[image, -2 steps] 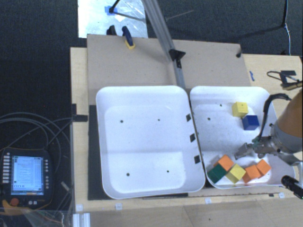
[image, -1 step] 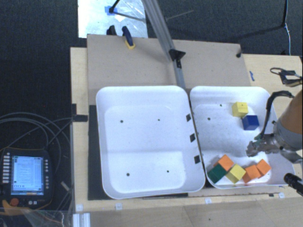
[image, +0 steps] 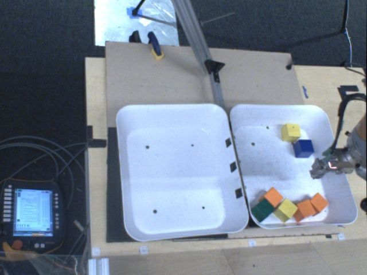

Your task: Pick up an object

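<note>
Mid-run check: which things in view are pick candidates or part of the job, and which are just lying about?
Job:
gripper, at the right bin's edge
right bin
yellow cube
blue cube
corner cluster: orange cube, green cube, yellow block, two orange blocks

Lying about:
left bin
teach pendant
yellow-handled clamp

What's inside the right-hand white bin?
The right bin holds six blocks: yellow, blue, and a front cluster of orange, green and yellow. The gripper covers the bin's right rim.
</note>
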Action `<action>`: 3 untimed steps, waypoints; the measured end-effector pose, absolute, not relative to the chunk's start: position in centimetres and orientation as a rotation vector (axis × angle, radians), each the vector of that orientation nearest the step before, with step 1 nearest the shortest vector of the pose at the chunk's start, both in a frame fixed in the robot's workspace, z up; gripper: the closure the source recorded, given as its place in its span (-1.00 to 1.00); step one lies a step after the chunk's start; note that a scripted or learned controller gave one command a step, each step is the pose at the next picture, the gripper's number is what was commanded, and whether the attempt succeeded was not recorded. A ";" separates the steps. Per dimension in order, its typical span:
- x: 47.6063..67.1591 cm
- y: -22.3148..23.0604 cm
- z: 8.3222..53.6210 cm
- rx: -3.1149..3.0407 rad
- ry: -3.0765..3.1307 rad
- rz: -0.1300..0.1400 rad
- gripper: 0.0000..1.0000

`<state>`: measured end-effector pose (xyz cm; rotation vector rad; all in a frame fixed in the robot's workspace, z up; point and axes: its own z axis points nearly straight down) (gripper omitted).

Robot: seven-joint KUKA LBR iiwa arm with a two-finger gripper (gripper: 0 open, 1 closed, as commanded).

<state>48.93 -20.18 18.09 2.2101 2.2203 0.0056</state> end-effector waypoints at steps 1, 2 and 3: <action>50.1 -20.5 23.2 2.210 2.222 0.005 1.00; 50.3 -20.5 28.1 2.210 2.222 0.005 1.00; 52.1 -16.0 27.0 2.210 2.231 0.003 1.00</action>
